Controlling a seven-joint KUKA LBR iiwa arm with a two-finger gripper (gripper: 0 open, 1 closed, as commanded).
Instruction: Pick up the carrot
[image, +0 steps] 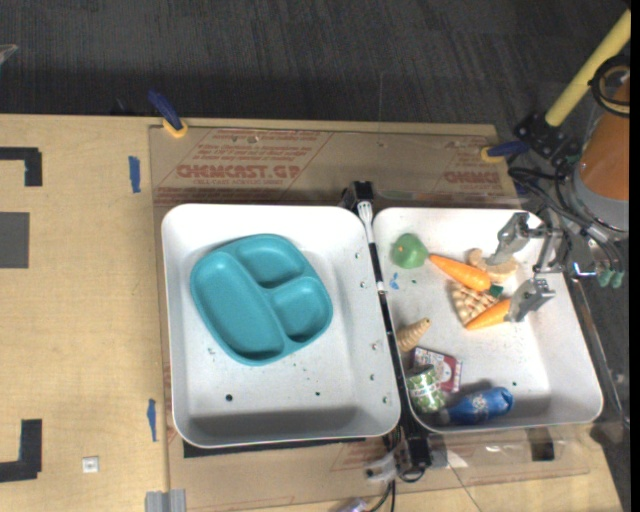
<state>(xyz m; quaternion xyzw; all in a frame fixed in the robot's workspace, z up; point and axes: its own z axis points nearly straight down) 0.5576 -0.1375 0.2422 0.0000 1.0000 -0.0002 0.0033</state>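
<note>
Looks like the gripper (525, 268) is hovering open over the right bin (575, 385), lining up on the carrot (460, 270) before closing.

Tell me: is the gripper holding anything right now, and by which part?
Nothing held. The open gripper hangs over the right bin, fingers apart, beside the carrot.

The divided plate (262, 296) lies in the left bin (185, 330); the carrot (460, 270) seemingly in the right bin (570, 350).
</note>
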